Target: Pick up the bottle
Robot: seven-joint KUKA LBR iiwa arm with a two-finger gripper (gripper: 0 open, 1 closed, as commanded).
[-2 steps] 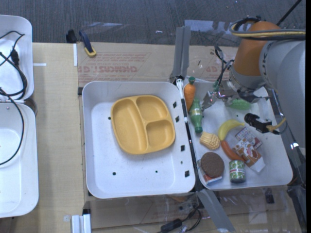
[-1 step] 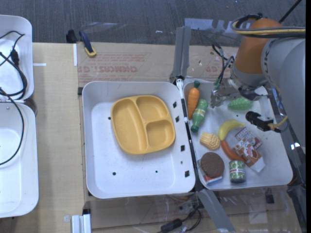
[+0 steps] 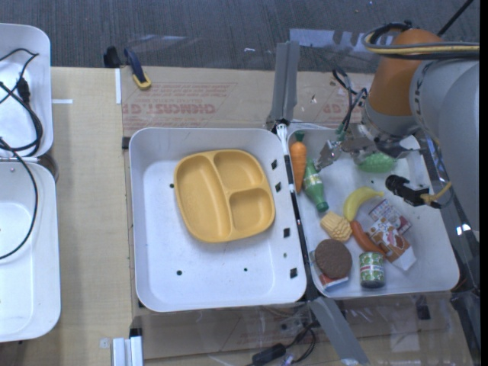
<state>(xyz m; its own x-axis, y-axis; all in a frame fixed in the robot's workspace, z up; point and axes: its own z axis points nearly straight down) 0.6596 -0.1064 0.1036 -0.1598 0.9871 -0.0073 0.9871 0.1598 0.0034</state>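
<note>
bottle [image 3: 314, 188]: green, white cap, lying tilted | claw [image 3: 329, 152]: spread, holding nothing

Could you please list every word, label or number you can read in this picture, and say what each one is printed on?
Red lettering on the cardboard sheet behind the bins: it lies upside down and mirrored from this view, and I cannot read it with confidence.
Snack packet in the right bin: print too small to read.
Small green can: label blurred.
Green bottle: no legible label.
</note>
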